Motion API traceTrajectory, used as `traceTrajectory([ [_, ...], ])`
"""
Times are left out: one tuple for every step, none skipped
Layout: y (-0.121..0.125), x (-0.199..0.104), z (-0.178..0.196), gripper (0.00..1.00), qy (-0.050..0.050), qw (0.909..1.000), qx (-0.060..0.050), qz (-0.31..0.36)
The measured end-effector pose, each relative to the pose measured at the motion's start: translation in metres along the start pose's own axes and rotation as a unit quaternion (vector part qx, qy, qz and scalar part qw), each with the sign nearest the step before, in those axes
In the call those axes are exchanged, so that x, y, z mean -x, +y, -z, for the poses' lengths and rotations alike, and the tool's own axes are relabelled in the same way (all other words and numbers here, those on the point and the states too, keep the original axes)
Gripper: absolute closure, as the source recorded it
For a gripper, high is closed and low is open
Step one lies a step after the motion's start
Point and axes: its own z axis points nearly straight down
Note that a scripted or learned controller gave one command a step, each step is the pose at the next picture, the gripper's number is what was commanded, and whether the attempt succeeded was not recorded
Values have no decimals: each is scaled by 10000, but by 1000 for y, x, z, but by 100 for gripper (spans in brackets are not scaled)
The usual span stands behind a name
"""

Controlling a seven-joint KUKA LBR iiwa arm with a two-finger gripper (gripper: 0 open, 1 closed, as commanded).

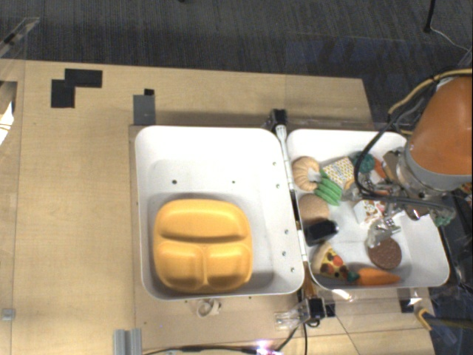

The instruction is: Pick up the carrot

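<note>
Camera view: bench (74, 220) is carrying two white bins side by side. The left bin (214, 154) is holding one big yellow moulded piece (202, 244), sitting toward the near side. The right bin (432, 268) is crowded with small things. The arm (443, 135), with its orange band, is reaching in from the right and covering the bin's far right part; the gripper (383, 228) is hanging low over the bin's middle, just above a brown disc (385, 254) — how far apart its tips are standing cannot be made out, and nothing is showing as held.

Along the bin's left side, going from far to near: a tan round bun-like item (304, 172), a green ridged piece (329, 191) just beside it, a brown-and-black brush-like item (316, 217), then a small dark multicoloured toy (332, 263).

The carrot (375, 276) is lying flat at the near edge of the right bin — orange, pointing right, just below the brown disc and just right of the multicoloured toy.
</note>
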Motion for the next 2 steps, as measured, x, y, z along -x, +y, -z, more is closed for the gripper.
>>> traceTrajectory([
  [66, 15, -30, 0, 25, 9989, 28, 466],
  [145, 47, -29, 0, 18, 9987, 38, 504],
])
